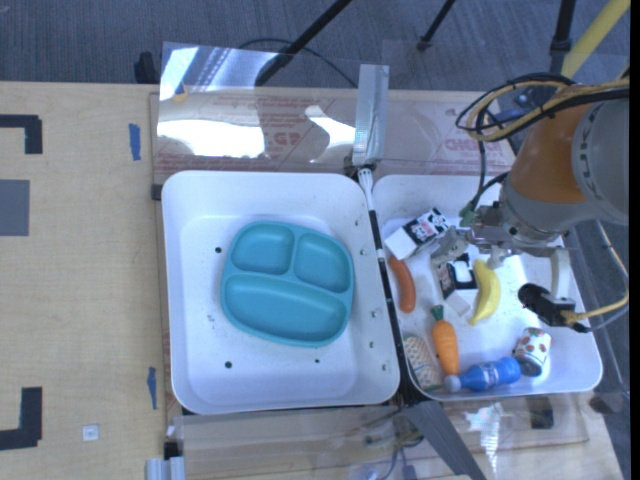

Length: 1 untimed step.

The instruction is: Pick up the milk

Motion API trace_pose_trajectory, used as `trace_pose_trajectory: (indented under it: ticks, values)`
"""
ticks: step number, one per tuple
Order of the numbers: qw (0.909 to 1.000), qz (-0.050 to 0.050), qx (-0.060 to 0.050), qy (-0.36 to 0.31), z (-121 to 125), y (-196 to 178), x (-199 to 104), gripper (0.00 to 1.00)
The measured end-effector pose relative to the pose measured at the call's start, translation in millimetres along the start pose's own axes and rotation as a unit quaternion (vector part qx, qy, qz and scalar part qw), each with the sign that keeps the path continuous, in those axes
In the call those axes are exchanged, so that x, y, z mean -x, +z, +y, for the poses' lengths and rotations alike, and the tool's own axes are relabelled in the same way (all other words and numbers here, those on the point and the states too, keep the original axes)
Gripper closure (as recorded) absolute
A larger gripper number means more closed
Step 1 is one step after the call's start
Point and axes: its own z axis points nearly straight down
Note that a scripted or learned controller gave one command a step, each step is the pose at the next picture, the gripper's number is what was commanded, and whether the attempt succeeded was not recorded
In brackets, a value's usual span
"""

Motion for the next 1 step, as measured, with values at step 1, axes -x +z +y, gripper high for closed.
trace_pose_trajectory:
  ticks: [1]
  values:
    - [0.9972,0.000,0.003,-0.075,-20.7,28.7,-9.6,0.00]
